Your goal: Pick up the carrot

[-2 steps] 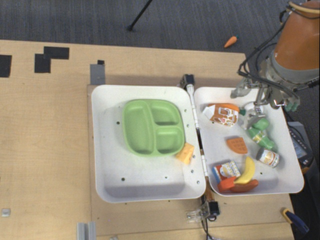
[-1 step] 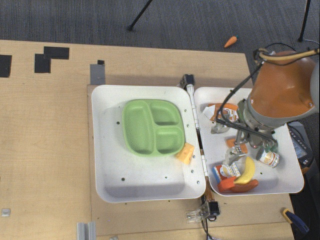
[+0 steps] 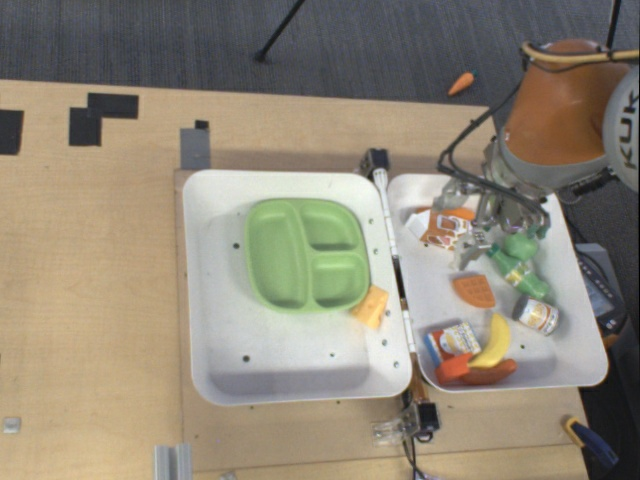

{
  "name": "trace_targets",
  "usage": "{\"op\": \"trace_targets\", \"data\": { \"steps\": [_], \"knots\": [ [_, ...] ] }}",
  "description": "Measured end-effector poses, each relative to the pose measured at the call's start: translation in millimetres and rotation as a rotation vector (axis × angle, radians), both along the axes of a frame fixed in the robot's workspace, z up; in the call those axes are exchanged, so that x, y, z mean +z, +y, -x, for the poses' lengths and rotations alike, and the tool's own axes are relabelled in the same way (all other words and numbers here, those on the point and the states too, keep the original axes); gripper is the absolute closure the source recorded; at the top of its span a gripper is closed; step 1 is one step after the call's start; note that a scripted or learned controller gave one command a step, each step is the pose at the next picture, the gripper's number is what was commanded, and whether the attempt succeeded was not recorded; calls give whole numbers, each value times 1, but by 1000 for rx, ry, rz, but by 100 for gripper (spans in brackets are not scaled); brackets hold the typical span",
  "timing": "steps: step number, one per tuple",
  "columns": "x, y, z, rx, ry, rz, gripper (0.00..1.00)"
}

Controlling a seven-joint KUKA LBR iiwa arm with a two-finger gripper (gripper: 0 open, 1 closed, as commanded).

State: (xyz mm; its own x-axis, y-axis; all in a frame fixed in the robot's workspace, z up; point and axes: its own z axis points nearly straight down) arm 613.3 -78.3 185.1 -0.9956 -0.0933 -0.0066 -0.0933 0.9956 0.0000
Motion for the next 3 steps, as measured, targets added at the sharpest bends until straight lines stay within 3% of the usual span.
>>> {"op": "trace_targets", "data": {
  "steps": [1,2,3],
  "knots": [
    [-98,-7,20,188,-2,2,0],
    [2,8,-57,264,-5,2,0],
    [0,39,17,386,1,2,0]
  ]
}}
